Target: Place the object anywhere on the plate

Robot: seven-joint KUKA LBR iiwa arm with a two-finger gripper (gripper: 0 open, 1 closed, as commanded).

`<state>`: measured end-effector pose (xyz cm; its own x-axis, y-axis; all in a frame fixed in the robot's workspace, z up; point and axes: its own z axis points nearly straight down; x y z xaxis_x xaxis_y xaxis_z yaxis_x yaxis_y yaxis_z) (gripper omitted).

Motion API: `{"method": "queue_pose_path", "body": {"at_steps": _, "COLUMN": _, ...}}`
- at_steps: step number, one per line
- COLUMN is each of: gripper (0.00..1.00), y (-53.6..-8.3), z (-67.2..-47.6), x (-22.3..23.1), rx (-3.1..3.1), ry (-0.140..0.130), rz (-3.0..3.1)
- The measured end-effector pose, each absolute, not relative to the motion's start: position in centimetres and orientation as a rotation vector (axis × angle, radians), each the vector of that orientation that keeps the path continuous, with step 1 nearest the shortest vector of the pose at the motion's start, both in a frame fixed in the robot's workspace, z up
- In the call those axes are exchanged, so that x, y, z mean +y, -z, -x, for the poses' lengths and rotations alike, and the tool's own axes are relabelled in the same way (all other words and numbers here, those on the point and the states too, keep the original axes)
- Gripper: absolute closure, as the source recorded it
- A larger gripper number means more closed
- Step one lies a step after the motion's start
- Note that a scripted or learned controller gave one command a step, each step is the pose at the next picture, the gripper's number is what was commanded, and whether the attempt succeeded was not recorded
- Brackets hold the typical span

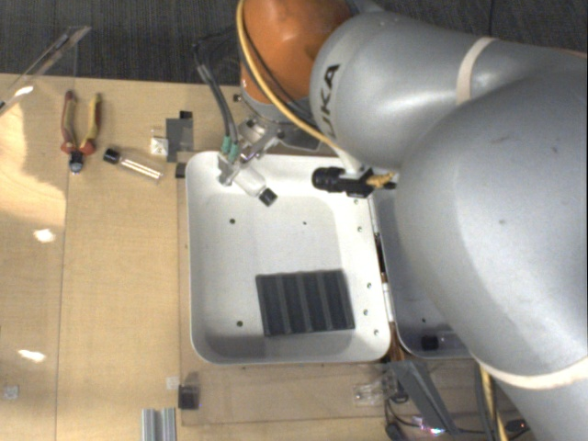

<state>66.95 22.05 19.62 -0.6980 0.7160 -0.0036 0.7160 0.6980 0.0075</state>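
Note:
A dark grey ribbed plate (304, 303) lies flat on the floor of the left white bin (207, 274), toward its front. My gripper (230, 167) hangs over the bin's back left corner, well behind the plate and apart from it. Green and pale parts show at its tip, but I cannot make out any object held there. The large grey arm hides most of the right bin (413, 324).
On the wooden bench left of the bins lie red-handled pliers (81, 125) and a small clear tube with a black cap (134, 163). A dark bracket (180, 134) stands at the bin's back left corner. A small black block (188, 396) sits by the front edge.

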Motion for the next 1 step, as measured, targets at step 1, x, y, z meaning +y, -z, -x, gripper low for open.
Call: {"method": "queue_pose_path", "body": {"at_steps": 1, "gripper": 1.0, "y": -12.71, "z": -64.94, "x": 23.11, "rx": 2.778, "ry": -0.005, "rz": -1.463}}
